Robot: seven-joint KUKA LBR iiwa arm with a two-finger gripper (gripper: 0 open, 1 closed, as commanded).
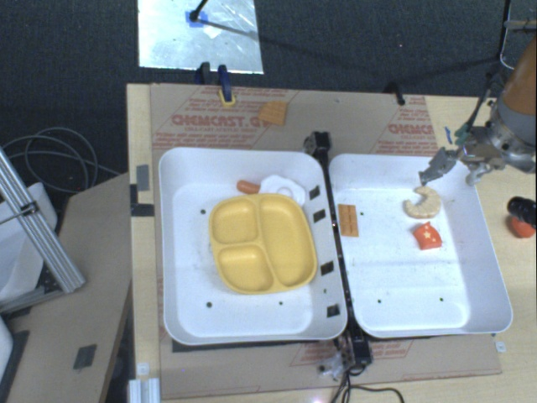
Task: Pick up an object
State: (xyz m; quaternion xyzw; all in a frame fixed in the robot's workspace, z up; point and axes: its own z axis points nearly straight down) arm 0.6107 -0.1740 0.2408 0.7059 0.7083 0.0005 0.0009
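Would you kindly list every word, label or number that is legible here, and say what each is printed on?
"CHEMCAST", red, on the brown board under the bins, upper left.
Similar red print on the board's upper right: too blurred to be sure.
Orange label in the right bin: print too small to read.

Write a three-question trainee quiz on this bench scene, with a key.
1. True or false: the yellow divided tray lies in the right bin.
2. Which item in the right bin lies nearest the gripper? A) red piece B) pale curved piece C) orange card
3. Fill in: the gripper hangs over the right bin's ____ corner, at the arm's side.

Key:
1. False; it lies in the left bin.
2. B.
3. Far.
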